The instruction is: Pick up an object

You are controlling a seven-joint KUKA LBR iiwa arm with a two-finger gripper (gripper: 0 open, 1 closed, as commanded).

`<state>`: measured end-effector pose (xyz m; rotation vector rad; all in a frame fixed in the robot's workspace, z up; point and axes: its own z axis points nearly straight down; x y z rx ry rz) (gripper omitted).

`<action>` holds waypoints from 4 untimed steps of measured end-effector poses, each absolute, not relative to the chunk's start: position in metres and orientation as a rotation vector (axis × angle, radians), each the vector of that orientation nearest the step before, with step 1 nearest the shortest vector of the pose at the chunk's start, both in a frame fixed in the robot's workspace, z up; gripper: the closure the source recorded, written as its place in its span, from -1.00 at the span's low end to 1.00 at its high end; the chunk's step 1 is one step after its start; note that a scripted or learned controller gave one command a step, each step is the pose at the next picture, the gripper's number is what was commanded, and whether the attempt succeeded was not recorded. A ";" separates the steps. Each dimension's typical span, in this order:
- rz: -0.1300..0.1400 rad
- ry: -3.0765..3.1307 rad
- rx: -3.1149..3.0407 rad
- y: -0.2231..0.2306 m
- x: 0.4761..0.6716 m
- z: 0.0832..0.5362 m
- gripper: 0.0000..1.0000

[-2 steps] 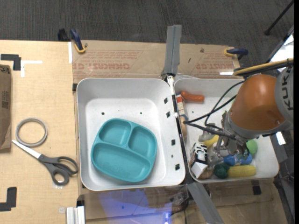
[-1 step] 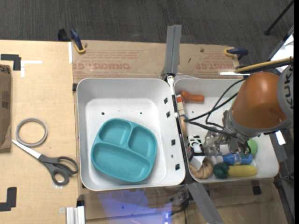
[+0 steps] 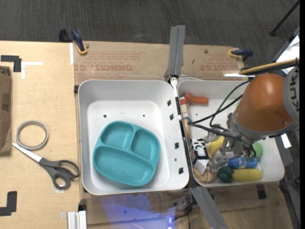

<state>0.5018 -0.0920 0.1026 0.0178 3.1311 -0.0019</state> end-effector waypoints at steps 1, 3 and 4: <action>0.000 3.138 0.052 -0.102 0.540 0.092 -1.00; -0.001 3.133 0.133 -0.152 0.613 0.093 -1.00; -0.002 3.127 0.134 -0.153 0.614 0.104 1.00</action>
